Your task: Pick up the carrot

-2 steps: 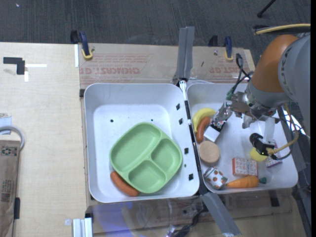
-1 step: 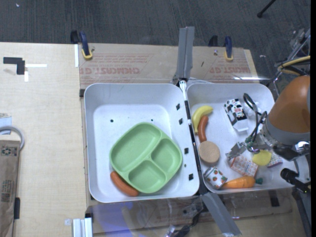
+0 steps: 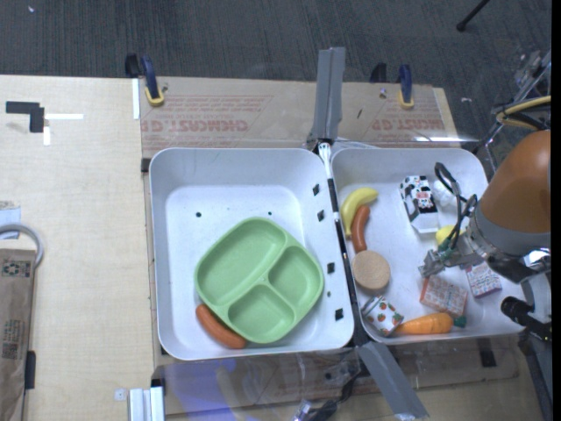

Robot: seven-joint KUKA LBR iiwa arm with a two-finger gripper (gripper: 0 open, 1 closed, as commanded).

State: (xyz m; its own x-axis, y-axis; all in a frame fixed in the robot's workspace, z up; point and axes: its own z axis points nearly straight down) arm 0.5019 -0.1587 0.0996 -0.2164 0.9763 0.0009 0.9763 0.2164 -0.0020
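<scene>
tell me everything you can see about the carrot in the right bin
The carrot is a small orange piece, smooth like toy plastic, thick at one end and tapering toward the left. It lies flat, nearly level across the image, on the floor of the right bin near its front wall. Its narrow tip meets a small red-and-white patterned item; a patterned card lies just behind it.

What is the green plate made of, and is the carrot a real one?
The green plate looks like plastic: one even pale green, smooth, with three moulded compartments. The carrot is probably a plastic toy: its orange is very even and slightly glossy, with no roots or marks. From this view I can't be sure.
</scene>
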